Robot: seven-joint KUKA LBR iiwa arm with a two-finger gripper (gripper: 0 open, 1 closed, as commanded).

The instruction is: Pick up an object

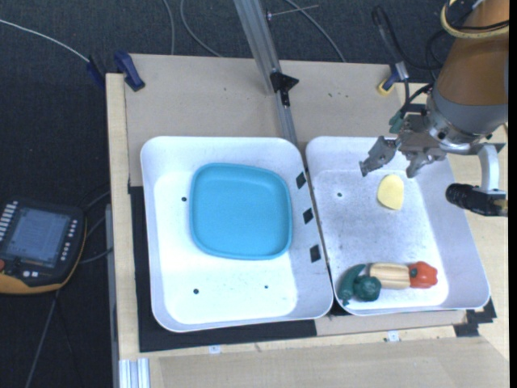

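The grey arm with its orange band is reaching in over the right bin [452,241], and its end effector [396,163] is hanging above the far part of that bin with its two dark fingers [373,162] spread apart, holding nothing between them. A small pale yellow object [391,192] is lying on the floor of the right bin just below and between the splayed fingers, apart from them. Along the near wall of the same bin a row of toy food is lying: a dark green piece [360,286] nearest the left bin, a tan bun-like piece [389,276] touching it in the middle, and a red piece [423,275] at the end away from the left bin. The left bin [161,217] is sitting just beside the right bin on the table [210,95], and it is carrying a light blue square plate [241,210] lying flat near its middle. A handheld control pendant [36,245] is resting off the table, well apart from the left bin on its outer side.
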